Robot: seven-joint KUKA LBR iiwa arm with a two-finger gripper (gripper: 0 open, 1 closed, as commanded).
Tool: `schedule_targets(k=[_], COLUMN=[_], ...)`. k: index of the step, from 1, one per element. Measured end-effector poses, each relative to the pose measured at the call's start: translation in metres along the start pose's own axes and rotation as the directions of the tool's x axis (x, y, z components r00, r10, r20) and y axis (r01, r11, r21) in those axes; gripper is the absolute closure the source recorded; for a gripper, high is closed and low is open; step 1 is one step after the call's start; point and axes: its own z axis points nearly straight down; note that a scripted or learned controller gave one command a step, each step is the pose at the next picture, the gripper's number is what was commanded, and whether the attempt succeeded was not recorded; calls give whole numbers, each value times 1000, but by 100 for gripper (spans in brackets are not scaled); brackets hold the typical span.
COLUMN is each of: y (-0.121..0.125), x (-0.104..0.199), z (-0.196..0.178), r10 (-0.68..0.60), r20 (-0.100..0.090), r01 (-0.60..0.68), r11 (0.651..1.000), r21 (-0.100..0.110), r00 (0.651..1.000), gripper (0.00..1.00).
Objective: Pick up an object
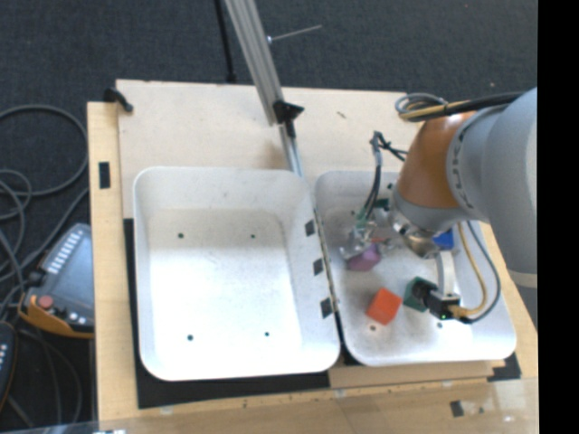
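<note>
Left bin (226,269) and right bin (470,337): white, faint dark specks. In the right bin: orange-red cube (384,306), purple lump (365,259), blue piece (442,239), dark green piece (417,291). Arm (498,170) grey, orange band (430,161). Bench (199,125) pale tan. Floor (90,25) dark grey. Post (253,43), top of frame, silver. Pendant (63,283), lower left, grey and orange.

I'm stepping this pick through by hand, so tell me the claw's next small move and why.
Probably lower the claw straight down a little. It hangs right at the purple object in the right bin, close to the wall shared with the other bin. The orange block lies apart, nearer the front, so the purple one looks like the closer target.
</note>
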Motion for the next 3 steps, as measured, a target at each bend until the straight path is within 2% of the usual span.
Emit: schedule_targets(k=[1,2,3], y=[70,59,44], x=[67,66,135], z=[-95,-117,-87], r10=[-14,-9,-13], r20=[-1,0,-2], r01=[14,9,13], r11=[1000,1000,1000], r21=[-10,1,7], r00=[1000,1000,1000], gripper=[100,100,100])
